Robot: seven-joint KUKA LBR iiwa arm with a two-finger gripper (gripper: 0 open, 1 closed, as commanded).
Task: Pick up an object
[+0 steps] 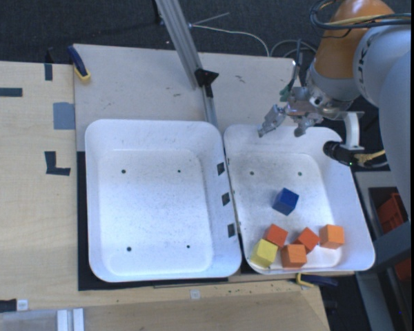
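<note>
We see the hand [285, 121] open and empty at upper right, raised over the right bin [346, 185] rim, the blocks [294, 243] lower right ungrasped.

A pale wooden tabletop [27, 205] is spreading across the left and lower part of the view, carrying dark tape marks [53, 163] and a grey patch [63, 115]. A lighter beige board [145, 81] is lying on it towards the back, with a blue and yellow clamp [78, 63] gripping its corner. A slanted metal rail [183, 36] is crossing above. Dark carpeted floor [90, 9] is showing behind, with thin white cables [245, 36] trailing over it, under even light
</note>
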